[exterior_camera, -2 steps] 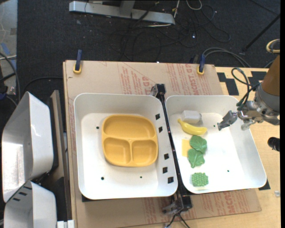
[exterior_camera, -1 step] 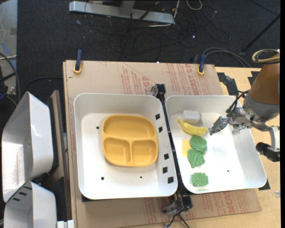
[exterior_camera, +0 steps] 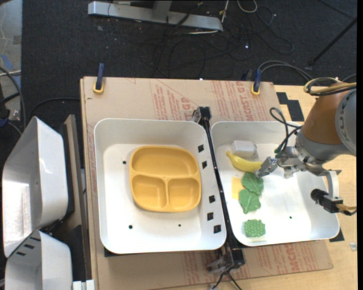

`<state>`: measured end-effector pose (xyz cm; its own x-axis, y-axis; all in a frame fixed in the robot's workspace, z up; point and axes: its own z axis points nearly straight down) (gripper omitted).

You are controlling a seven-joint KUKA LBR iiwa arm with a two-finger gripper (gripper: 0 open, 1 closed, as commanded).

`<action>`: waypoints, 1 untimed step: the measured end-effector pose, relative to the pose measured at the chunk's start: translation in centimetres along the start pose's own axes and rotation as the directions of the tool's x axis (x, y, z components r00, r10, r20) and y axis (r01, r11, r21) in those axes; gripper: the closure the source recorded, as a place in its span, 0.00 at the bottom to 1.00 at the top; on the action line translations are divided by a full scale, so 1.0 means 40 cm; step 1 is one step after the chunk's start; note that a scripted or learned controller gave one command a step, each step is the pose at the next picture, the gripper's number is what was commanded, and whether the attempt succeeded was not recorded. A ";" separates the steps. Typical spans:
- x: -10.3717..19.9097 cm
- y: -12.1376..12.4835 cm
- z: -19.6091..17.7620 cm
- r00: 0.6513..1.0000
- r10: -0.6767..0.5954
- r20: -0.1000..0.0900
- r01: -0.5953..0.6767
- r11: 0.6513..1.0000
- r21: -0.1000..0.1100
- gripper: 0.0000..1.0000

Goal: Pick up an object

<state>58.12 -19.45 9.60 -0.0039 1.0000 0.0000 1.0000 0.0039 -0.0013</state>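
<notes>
- Tool (exterior_camera: pixel 269 166) low in the right bin (exterior_camera: pixel 317 226), by the banana (exterior_camera: pixel 245 163); its opening cannot be told.
- Banana near the bin's left wall, grey block (exterior_camera: pixel 244 147) behind it.
- Green leaf (exterior_camera: pixel 250 192) and green round piece (exterior_camera: pixel 254 228) lie in front.
- Left bin (exterior_camera: pixel 113 226) holds a yellow divided tray (exterior_camera: pixel 165 178).

A dark carpeted floor (exterior_camera: pixel 51 51) surrounds the bench, with thin black cables (exterior_camera: pixel 187 51) trailing across it toward twelve o'clock. At twelve o'clock lies a flat grey metal bar (exterior_camera: pixel 153 16). The bench top is a brown cardboard sheet with red print (exterior_camera: pixel 170 96), held by two yellow clamps (exterior_camera: pixel 99 85) at its far edge. At nine o'clock stand white plastic tubs (exterior_camera: pixel 31 175).
</notes>
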 end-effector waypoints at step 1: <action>-0.001 0.001 -0.032 1.000 0.000 0.001 0.000 1.000 -0.003 1.00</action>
<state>58.16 -19.48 10.86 -0.0036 1.0000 -0.0011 1.0000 0.0036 0.0015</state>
